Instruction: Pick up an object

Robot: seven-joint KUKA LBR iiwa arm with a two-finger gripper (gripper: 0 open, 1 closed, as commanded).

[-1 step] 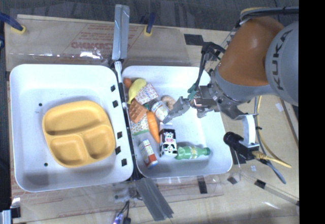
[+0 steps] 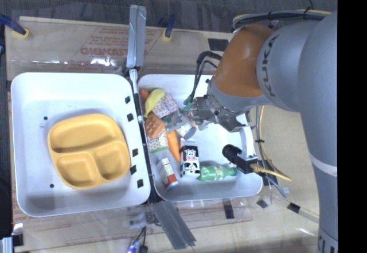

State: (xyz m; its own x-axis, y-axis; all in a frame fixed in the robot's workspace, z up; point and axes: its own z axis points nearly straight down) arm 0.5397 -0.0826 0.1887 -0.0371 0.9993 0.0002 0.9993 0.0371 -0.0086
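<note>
Grey arm (image 2: 298,68) over right bin (image 2: 252,189), tool (image 2: 192,117) above packets (image 2: 166,107), opening unclear

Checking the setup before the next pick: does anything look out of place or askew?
Nothing looks spilled or broken. The yellow tray lies flat in the left bin; the toy food, including a green bottle on its side, is heaped against the right bin's left wall.

Left white bin (image 2: 23,131): holds one yellow divided tray (image 2: 87,148), three compartments, lying flat near the bin's middle. Grey metal bar (image 2: 135,37) stands along the divide above the two bins. Blue clamps (image 2: 168,27) at the back edge of the bench. Clear plastic sheet with red print (image 2: 109,45) lies behind the bins.
</note>
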